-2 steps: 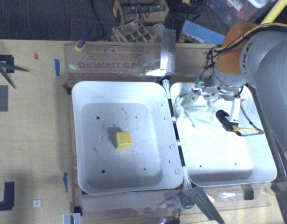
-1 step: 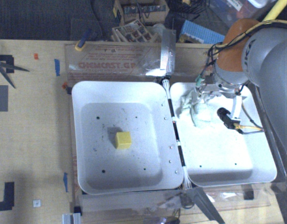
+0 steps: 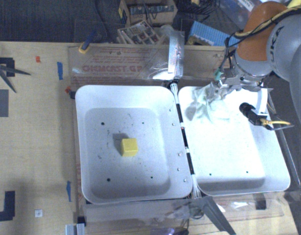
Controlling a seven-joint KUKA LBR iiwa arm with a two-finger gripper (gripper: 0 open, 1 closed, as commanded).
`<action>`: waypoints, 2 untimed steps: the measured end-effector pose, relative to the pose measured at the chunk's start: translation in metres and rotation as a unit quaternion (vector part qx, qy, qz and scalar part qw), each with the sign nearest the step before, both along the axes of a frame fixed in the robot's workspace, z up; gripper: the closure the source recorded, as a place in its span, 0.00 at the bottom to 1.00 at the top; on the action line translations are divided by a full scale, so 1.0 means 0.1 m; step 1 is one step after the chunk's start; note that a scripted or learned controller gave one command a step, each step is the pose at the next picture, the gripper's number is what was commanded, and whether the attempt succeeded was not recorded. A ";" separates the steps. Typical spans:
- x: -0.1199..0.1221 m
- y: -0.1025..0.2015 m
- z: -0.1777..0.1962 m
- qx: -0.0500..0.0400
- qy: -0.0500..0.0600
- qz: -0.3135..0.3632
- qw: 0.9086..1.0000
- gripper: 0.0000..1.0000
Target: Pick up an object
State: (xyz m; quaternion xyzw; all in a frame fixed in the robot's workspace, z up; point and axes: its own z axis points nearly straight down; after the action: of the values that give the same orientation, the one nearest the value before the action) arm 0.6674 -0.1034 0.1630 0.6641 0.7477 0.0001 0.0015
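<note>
A yellow block (image 3: 129,147) lies on the floor of the left bin (image 3: 91,102), roughly at its centre, resting flat and apart from all four walls. Small dark specks are scattered on the bin floor around it.

The right bin (image 3: 272,180) sits just beside the left one, their rims touching along the middle. In its far left corner lies a crumpled pale cloth-like item (image 3: 201,105).

The tool (image 3: 221,82) hangs over that far part of the right bin, directly above the crumpled item and seemingly touching its upper edge; whether it is open or closed cannot be told. The arm (image 3: 272,33), grey with an orange band, enters from the far right.

Both bins stand on the wooden table (image 3: 33,146).
</note>
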 end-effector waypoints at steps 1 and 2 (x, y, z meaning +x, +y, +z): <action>-0.62 1.74 0.21 0.002 0.001 -0.036 0.999 1.00; -1.18 1.19 1.22 0.000 0.002 -0.086 0.996 1.00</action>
State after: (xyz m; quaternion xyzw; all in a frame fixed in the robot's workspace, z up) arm 0.5499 0.0157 0.2854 0.7260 0.6877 -0.0008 0.0001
